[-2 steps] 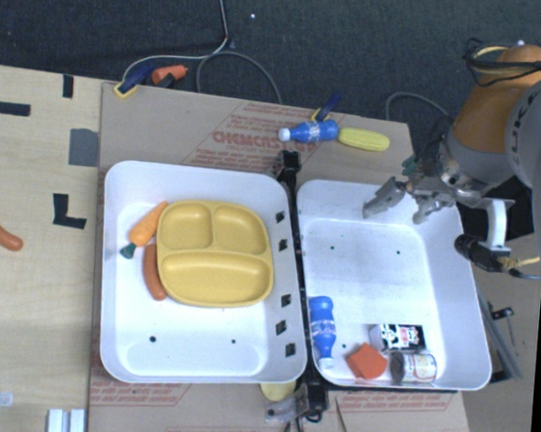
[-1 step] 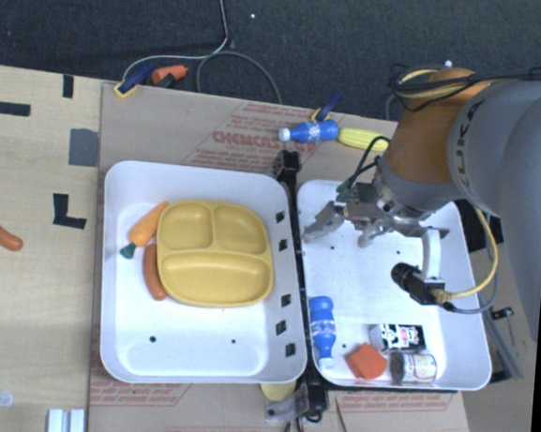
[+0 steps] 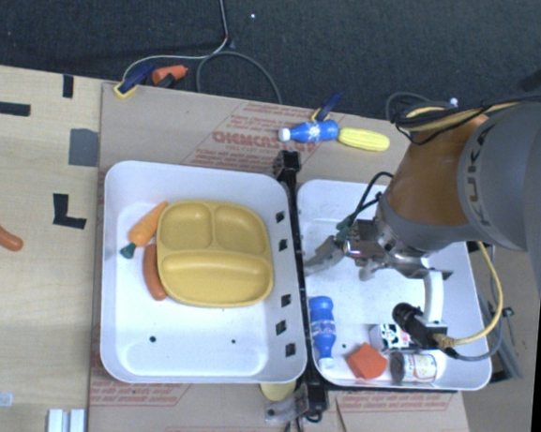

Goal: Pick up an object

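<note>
My pincer (image 3: 335, 251) hung over the right bin (image 3: 455, 368), fingers spread with nothing between them, blue bottle (image 3: 321, 326) just below.

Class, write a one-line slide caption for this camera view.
Robot arm's hand over the right bin, near a blue bottle; yellow divided plate in the left bin.

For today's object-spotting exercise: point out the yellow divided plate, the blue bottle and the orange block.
yellow divided plate (image 3: 215, 253), camera view, on the ridge between its compartments.
blue bottle (image 3: 321, 328), camera view, on the middle of its body.
orange block (image 3: 367, 363), camera view, on its top face.
</note>
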Robot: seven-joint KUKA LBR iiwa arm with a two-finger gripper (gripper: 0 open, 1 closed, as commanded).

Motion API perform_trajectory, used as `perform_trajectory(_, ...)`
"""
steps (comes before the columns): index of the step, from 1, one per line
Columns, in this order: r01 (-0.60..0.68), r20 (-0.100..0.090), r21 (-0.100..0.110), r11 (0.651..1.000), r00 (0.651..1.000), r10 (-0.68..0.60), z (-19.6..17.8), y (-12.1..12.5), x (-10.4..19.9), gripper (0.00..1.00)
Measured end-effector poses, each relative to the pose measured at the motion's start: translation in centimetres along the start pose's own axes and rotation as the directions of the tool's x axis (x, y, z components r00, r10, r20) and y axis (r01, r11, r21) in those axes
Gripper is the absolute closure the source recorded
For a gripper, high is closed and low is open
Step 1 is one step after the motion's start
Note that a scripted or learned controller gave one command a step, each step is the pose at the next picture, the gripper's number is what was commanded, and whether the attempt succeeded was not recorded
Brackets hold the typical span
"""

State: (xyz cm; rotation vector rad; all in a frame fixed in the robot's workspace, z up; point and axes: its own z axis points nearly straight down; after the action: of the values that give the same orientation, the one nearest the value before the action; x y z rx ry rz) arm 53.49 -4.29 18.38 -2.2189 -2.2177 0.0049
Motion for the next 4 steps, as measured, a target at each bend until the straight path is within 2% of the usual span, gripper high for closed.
perform_trajectory(1, -0.002, 0.002, -0.001, 1.0, 1.0, 0.002, 0.0, -3.5, -2.1, 0.0)
perform_trajectory(2, 0.0, 0.0, -0.002, 1.0, 1.0, 0.0, 0.0, -5.2, -1.6, 0.0)
perform_trajectory(3, -0.009, 0.006, 0.002, 1.0, 1.0, 0.009, 7.7, -1.6, -14.1, 0.0)
perform_trajectory(4, 0.01, -0.001, -0.01, 1.0, 1.0, -0.01, 5.6, 6.1, -6.4, 0.0)
